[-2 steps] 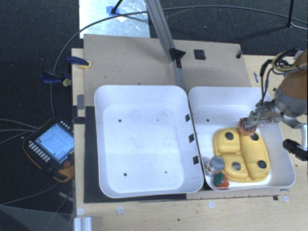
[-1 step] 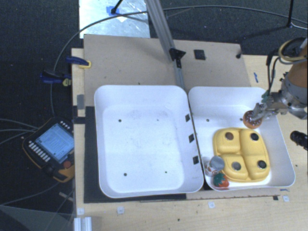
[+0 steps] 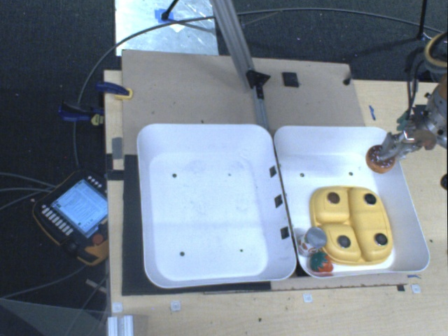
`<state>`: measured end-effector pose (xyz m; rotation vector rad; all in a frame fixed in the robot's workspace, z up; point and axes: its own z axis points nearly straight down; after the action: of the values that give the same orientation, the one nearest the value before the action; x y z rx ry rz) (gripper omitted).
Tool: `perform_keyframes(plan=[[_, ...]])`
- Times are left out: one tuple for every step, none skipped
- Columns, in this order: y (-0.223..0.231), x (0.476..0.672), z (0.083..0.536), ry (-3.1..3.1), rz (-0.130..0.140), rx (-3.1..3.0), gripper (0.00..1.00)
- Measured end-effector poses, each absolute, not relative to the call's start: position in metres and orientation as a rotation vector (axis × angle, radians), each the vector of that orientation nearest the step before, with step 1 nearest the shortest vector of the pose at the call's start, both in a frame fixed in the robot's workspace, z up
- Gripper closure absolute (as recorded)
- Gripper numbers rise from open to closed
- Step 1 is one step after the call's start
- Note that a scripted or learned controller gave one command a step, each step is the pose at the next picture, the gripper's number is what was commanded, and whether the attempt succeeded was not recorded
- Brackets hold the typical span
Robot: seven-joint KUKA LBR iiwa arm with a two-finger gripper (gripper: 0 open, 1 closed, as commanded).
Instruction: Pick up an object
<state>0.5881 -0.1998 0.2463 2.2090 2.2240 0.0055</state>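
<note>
Camera view finds the gripper (image 3: 389, 150) clamped on a small brown object (image 3: 380, 160) above the right bin (image 3: 413, 208) — yellow block (image 3: 351, 225) below-left — so lifting clear comes next.

**Two bins side by side, contents at lower right**

The left bin (image 3: 206, 201) sits mid-frame, touching the right bin (image 3: 336, 149). In the right bin's lower half lies a four-hollow tray (image 3: 351, 224); small items (image 3: 315, 247) crowd its lower-left corner. The gripper (image 3: 383, 157) hangs over that bin's upper-right rim. A handheld pendant (image 3: 73, 208) lies at far left, off the bench.
</note>
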Motion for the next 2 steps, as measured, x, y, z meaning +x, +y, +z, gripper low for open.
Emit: perform_keyframes(plan=[[-0.2,0.59,0.29,2.225,0.005,2.21,1.0],[-0.152,0.597,0.273,2.227,0.002,2.213,1.0]])
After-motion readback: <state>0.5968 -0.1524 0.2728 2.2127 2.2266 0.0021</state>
